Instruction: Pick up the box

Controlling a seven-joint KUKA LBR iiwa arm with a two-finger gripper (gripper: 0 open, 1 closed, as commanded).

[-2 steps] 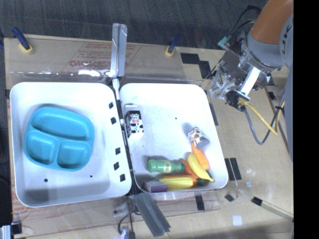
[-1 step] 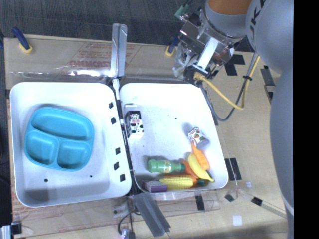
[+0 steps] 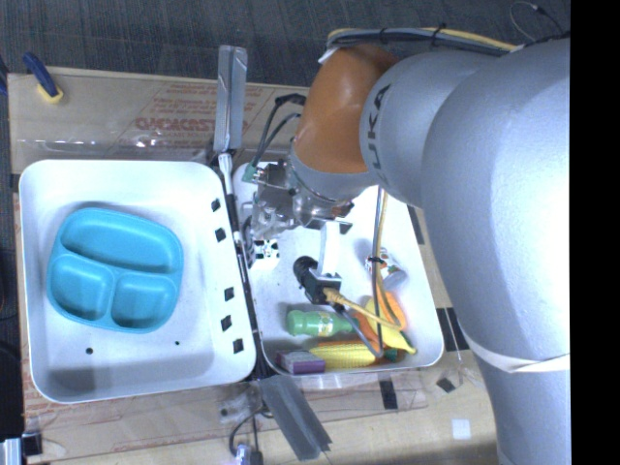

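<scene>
Claw (image 3: pixel 263 232): you see it low in the far left corner of the right-hand bin (image 3: pixel 281 294), close against the wall that this bin shares with its neighbour. Wrist hardware and cabling crowd round it, so you cannot tell whether it is released or clenched.

Arm (image 3: pixel 484 163): grey, entering from the right of the view. Its orange band (image 3: pixel 339 105) sits directly above the claw. The arm covers much of the far and right parts of that bin.

Box (image 3: pixel 300 362): small, purple, lying flat in the near left corner of the right-hand bin, against the near wall. You see it well apart from the claw, at the opposite end of the bin's left side.

Neighbours of the box: a yellow item (image 3: pixel 345 356) lies just beside it on the right, along the near wall; you cannot say what it is. A green bottle (image 3: pixel 320 323) lies on its side just behind both. Orange and yellow pieces (image 3: pixel 387 318) are piled toward the near right corner, overlapping each other. They are too tangled to separate by eye.

Left-hand bin (image 3: pixel 39 356): it holds a blue tray (image 3: pixel 116 264) with three compartments, lying flat, left of centre.

Worktop (image 3: pixel 116 114): brown printed board under both bins. A blue and yellow tool (image 3: pixel 41 76) lies at its far left corner.
</scene>
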